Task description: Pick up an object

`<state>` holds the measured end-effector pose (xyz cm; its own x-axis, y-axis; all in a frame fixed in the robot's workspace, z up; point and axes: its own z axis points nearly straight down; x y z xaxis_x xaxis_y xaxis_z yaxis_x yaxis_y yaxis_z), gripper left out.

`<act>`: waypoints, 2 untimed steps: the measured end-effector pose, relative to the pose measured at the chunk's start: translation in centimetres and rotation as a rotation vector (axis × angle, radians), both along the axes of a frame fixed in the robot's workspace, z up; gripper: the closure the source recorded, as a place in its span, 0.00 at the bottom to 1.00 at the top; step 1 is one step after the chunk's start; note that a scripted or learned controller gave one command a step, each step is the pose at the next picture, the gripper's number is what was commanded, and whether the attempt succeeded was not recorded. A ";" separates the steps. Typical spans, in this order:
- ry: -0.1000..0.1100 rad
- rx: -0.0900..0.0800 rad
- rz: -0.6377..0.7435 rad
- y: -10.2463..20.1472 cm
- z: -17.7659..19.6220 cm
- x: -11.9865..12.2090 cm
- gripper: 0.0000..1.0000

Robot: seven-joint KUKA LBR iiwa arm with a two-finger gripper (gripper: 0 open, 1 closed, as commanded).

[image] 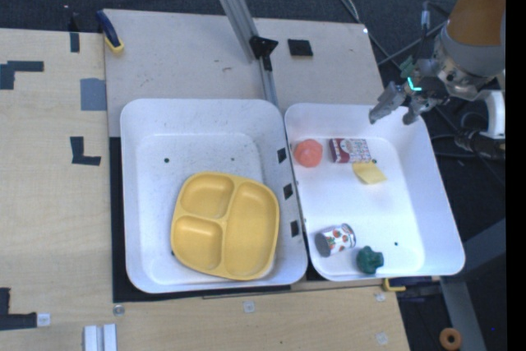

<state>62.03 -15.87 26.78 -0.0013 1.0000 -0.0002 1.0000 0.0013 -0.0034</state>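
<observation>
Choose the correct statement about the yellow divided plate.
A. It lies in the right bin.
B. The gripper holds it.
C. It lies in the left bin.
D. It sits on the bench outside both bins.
C: the yellow divided plate lies in the left bin.

The arm enters from the right edge of the camera view, near the top. Its orange band (479,8) sits above the grey wrist (460,70). The gripper (397,108) extends leftward and downward from the wrist. Its two fingers (385,105) are spread apart, with nothing between them. A small cyan light (408,84) glows on the gripper body.
</observation>
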 end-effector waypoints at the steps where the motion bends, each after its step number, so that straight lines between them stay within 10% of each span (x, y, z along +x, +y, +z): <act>1: -0.002 0.000 0.000 0.0 0.1 0.1 0.00; 2: 0.004 0.001 0.000 0.4 -6.3 0.0 0.00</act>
